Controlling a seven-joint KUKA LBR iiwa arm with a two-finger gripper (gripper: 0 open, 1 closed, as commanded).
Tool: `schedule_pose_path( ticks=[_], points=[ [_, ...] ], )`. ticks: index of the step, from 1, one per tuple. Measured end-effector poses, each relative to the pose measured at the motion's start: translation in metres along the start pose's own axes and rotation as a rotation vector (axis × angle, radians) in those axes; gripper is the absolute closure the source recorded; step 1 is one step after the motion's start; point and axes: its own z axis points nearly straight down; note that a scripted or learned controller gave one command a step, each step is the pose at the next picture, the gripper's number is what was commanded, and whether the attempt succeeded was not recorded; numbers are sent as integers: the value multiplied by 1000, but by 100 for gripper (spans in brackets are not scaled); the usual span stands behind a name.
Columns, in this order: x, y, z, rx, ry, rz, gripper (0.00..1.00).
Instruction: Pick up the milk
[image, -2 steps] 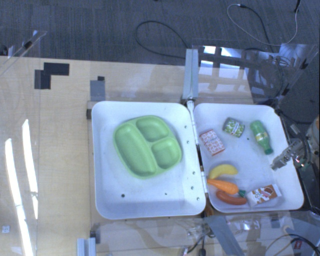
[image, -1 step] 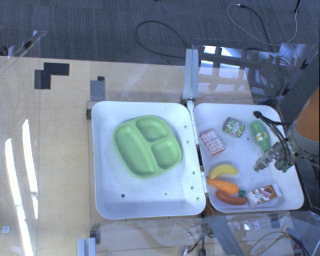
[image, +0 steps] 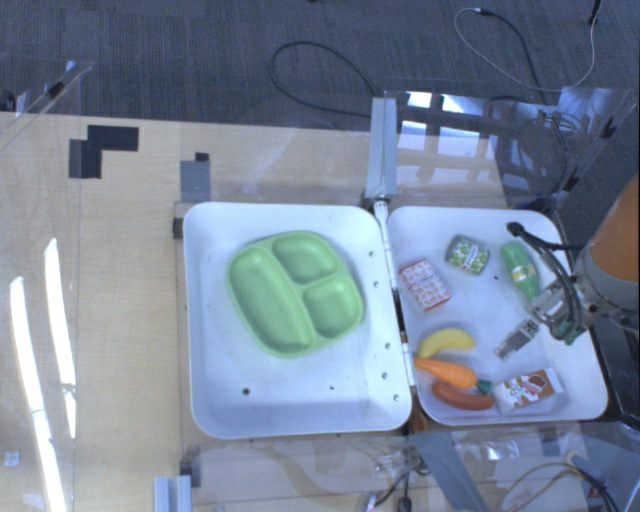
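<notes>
Nearest the camera, along the front wall of the right bin (image: 600, 405), a small carton (image: 527, 390) printed in orange-brown and white is lying on its side; this looks to be the milk, though its label is too small to read. Just to its left, a red-brown sausage (image: 462, 398) is lying along the same wall, with a carrot (image: 448, 373) touching it from behind and a yellow banana (image: 446, 342) curving just beyond that. Farther back in this bin, a pink-and-white checked packet (image: 424, 284) is resting near the left wall, a small green-and-white can or pouch (image: 467, 255) is sitting near the back, and a green bottle (image: 520, 270) is lying toward the right side. The gripper (image: 517, 342) is reaching in from the right, its grey fingers pointing down and left over bare bin floor, above the carton and apart from it, between the banana and the bottle. Nothing is showing between its fingers; they are appearing close together, but how far they are parted I cannot tell. The arm's orange band (image: 618, 235) is showing at the right edge. In the left bin (image: 200, 400), a green tray (image: 296, 291) with 3 compartments is sitting near the middle.
</notes>
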Motion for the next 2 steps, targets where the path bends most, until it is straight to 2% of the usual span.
schedule_pose_path(
  ticks=[1, 2],
  points=[
    [-14, -17, 97, -1, -3, -105, 0],
    [-16, -14, 85, -6, -11, -106, 100]
  ],
)
